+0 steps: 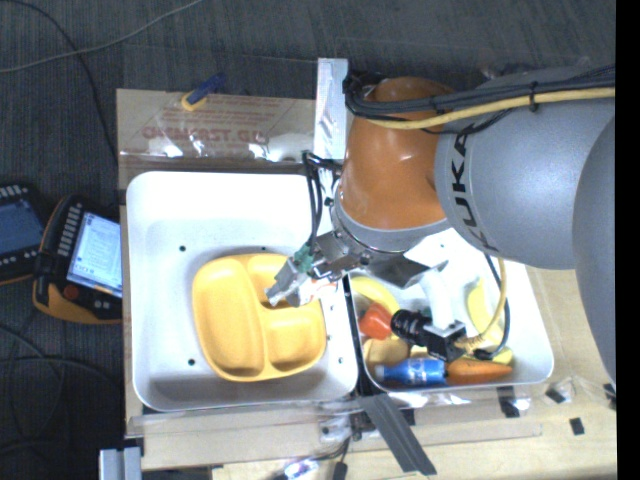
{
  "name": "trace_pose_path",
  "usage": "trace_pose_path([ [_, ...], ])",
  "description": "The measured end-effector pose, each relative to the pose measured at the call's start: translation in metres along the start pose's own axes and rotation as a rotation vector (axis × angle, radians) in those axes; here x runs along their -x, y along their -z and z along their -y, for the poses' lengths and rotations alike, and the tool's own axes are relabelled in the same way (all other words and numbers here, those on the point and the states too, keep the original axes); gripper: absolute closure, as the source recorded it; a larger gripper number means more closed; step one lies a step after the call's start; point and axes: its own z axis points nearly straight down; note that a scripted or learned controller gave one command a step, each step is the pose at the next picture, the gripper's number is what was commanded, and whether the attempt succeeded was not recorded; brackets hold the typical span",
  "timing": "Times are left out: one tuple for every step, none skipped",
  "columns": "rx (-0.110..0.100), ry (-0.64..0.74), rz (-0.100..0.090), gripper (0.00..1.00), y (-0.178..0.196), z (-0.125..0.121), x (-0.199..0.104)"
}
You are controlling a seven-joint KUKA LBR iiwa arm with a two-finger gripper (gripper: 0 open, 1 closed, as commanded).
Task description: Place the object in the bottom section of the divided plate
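Jaws (287,286) hover over glossy yellow divided plate (240,328).

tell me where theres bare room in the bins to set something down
Bare floor in the left bin lies above and left of the yellow divided plate, by the bin's walls. The plate's large left section is bare too. The gripper crowds its right edge, and the right bin is packed with objects.
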Motion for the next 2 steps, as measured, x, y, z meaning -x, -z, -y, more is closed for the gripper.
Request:
trace_pose_path([
  [0.0,0.0,0.0,0.0,0.0,0.0,0.0],
  [0.0,-0.068,0.0,0.0,-0.047,0.02,0.031],
])
